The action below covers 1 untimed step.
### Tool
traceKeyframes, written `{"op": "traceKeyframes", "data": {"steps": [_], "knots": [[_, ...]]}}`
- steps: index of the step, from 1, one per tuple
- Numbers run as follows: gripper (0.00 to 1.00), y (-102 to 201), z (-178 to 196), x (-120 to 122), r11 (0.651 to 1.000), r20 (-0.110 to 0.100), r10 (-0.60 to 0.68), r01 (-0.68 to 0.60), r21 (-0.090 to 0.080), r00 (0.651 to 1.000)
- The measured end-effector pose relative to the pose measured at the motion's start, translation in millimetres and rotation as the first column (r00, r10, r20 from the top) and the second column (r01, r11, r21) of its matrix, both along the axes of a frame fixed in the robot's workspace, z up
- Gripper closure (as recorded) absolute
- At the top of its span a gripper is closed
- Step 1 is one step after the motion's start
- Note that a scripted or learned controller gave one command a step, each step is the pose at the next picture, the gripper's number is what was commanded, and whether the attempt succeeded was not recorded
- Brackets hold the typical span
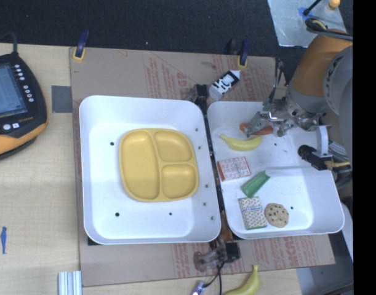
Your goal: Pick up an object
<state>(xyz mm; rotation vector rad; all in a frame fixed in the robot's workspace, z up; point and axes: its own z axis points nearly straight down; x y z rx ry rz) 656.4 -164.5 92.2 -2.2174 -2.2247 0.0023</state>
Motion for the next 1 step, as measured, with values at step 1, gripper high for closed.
{"op": "traceKeyframes", "data": {"steps": [1], "knots": [[0.0,16.8,-0.4,-0.4,1.0,-0.003,0.001,-0.001,0.001,1.0]]}}
